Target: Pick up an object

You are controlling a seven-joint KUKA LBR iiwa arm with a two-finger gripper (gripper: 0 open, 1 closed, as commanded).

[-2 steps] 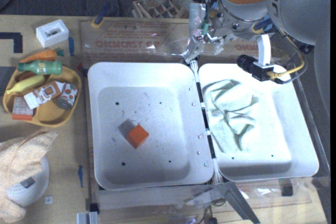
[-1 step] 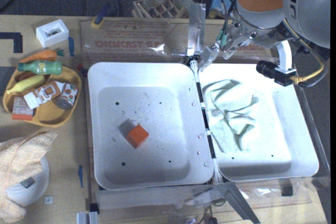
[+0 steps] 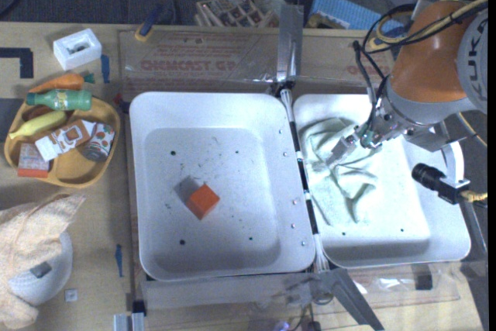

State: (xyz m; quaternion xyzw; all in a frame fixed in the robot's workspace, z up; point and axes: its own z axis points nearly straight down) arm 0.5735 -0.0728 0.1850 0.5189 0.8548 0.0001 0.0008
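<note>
Reaching in from 3 o'clock with the arm (image 3: 428, 66) and hanging the gripper (image 3: 346, 145) low over the right bin (image 3: 434, 244), toward that bin's 10 o'clock corner. Not reading the gripper's state as released, clenched or grasping: too small and too blurred to tell. Seeing nothing plainly held. Judging the step in hand as the approach and descent onto a target, with lift-off not yet done. Taking the likely target as the pale green strips (image 3: 355, 194) lying loose on the right bin's floor, just beside the gripper tip and spreading from it toward 6 o'clock. Reading the clearest strip as lying flat, with its long axis running roughly 12 o'clock to 6 o'clock and bending slightly, lower end pointing toward 6 o'clock; reading a second curved piece near the 10 o'clock corner as running nearer 8 o'clock to 2 o'clock. Calling, as a judgement, for turning the wrist so as to close across a strip's narrow width, not along its length, then lowering, closing and lifting straight up. Noting an orange block (image 3: 204, 201) as the other candidate, sitting well apart near the centre of the left bin (image 3: 155, 120), corner pointing toward 6 o'clock.
</note>
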